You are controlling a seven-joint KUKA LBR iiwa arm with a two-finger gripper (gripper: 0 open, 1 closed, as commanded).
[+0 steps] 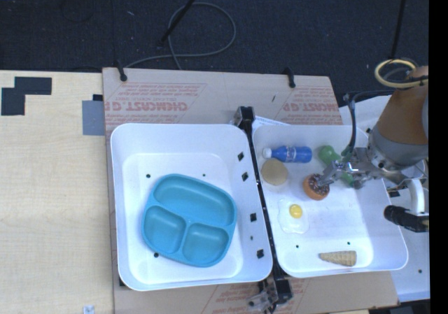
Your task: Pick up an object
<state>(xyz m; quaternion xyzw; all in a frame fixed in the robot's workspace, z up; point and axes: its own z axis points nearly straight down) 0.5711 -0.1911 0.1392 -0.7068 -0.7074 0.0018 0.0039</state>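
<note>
Nearest the lower edge, a cone-shaped wafer lies in the right bin, with a fried egg toy above it and bare white floor between. Farther up sit a tan round piece, a blue bottle, and a green object partly hidden by the arm. At the gripper, the fingers close narrowly around a small orange-brown item, whose shape is hard to make out. Alone in the left bin lies a blue divided tray.

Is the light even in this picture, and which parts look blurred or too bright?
Camera view: light is mostly even; the right bin is washed out to near white on its floor; the blue tray is sharp with a soft shadow; the gripper and orange object look blurred.
</note>
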